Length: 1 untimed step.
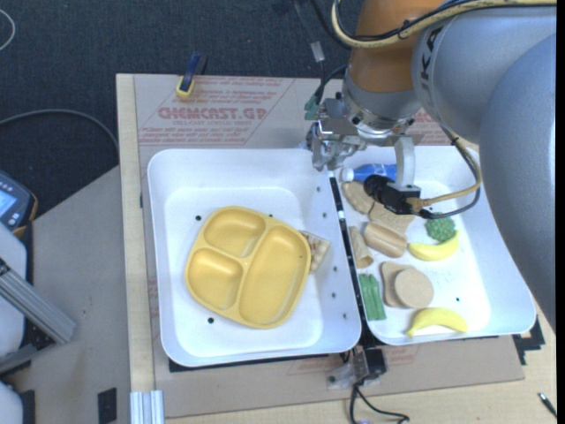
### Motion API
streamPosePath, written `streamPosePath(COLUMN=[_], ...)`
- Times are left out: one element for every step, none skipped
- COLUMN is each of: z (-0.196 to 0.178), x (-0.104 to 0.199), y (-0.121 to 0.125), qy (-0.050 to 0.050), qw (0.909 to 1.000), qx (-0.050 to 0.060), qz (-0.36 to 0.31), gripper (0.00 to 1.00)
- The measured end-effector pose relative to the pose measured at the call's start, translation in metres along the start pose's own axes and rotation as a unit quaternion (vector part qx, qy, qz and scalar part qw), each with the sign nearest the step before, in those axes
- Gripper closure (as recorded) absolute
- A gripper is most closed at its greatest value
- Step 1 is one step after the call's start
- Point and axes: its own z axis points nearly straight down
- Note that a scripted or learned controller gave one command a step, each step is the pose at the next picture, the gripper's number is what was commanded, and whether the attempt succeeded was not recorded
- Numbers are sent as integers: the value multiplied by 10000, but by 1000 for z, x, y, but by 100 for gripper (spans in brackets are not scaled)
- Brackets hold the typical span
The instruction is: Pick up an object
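Gripper (328, 153) over bin divider (far end); yellow tray (249, 266) left-bin centre

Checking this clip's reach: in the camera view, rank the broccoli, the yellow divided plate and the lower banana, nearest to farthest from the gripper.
Gripper is at the bins' far divider.
1. Broccoli, right bin.
2. Yellow divided plate, left bin.
3. Lower banana, right bin's near edge.

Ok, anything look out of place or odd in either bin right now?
One thing: a small tan piece in the left bin sits wedged against the yellow divided plate, partly tucked under its right rim. Otherwise the toy foods lie crowded in the right bin, and the tool hangs near the divider at the bins' far edge.
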Motion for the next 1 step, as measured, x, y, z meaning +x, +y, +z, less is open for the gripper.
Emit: streamPosePath(z=[-7], x=[27], y=[-3], qy=[-1], qw=[10000], qx=[-25], qz=[7], gripper=[100])
